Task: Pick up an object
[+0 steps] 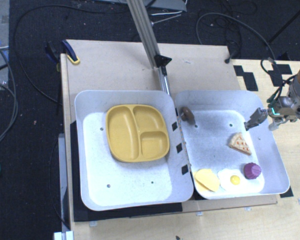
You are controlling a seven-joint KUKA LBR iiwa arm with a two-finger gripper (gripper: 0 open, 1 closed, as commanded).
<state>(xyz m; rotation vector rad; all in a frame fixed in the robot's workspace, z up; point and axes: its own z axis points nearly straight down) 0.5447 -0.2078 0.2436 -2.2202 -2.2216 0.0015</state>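
Nothing picked yet. Gripper at right bin's 2 o'clock, jaws wide, bare; pizza just below.

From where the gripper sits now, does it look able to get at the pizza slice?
Probably yes. The gripper hangs over the right bin's far right side, and the pizza slice lies just below it on bare bin floor, apart from the purple toy and the fried egg.
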